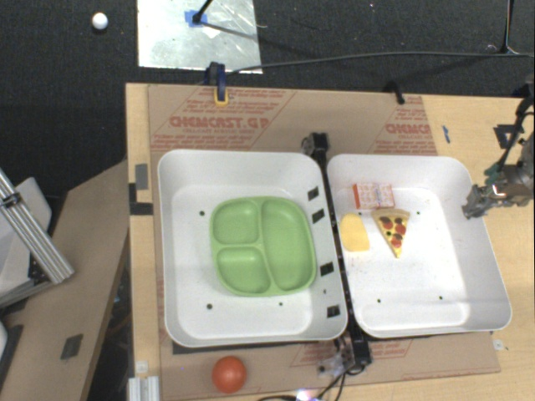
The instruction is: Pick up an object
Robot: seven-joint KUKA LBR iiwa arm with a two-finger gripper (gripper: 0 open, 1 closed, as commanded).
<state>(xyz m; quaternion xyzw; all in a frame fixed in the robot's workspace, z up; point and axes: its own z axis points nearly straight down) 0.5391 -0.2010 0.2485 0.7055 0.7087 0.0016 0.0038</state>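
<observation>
one claw (481,200) at right bin's (493,266) rim, its opening impossible to tell

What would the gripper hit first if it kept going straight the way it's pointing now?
Likely the right bin's right rim: the gripper hangs over that edge, seemingly pointing down. Height is unclear. The pizza slice sits well to its left.

- Setting: a robotics laboratory test bench, seen from a fixed overhead camera.
- Bench (468,366): bare board, with a sheet printed "CHEMCAST GP" under two shallow white bins (251,170) set side by side and joined by black clips.
- Surroundings: black floor covering, a clamp (218,82) on the bench's far edge, loose cables (376,57), and an aluminium frame rail (33,232) at left.
- Contents: toy food and a green divided plate (262,245), typical test props.
</observation>
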